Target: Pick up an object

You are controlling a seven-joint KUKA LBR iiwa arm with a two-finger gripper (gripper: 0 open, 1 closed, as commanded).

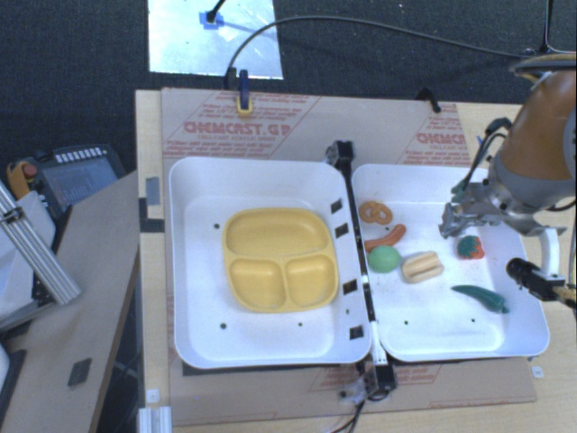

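Bench (297, 115): brown board with red lettering; carries two shallow white bins side by side, joined along a black hinged seam.
Left bin (194, 269): holds one yellow tray (278, 258) with three compartments (one wide at the far side, two smaller at the near side); the tray lies flat near the bin's middle.
Right bin (433, 327): holds the loose items, all in its far half and centre.
Pretzel (375, 212): brown, twisted; lies near the far left corner of the right bin, apart from the rest.
Sausage (386, 237): orange-red, slanted; just below the pretzel and just above the green ball (384, 259); whether it touches the ball cannot be told.
Bun (421, 265): pale, oblong; lies just right of the green ball, close enough that contact cannot be judged.
Red-and-green item (470, 247): small, rounded (kind not clear); sits right of the bun, directly beneath the gripper.
Green pepper (482, 298): long, dark, slanted; lies alone towards the near right of the bin.
Arm (541, 142): grey with an orange band; enters from the right, above the right bin.
Gripper (467, 219): low over the bin, just above the red-and-green item; whether its fingers are apart or together cannot be told; nothing is visibly held between them.
Surroundings: a shiny metal sheet (215, 23) on dark floor beyond the bench; a handheld controller (77, 180) on the side table at left.
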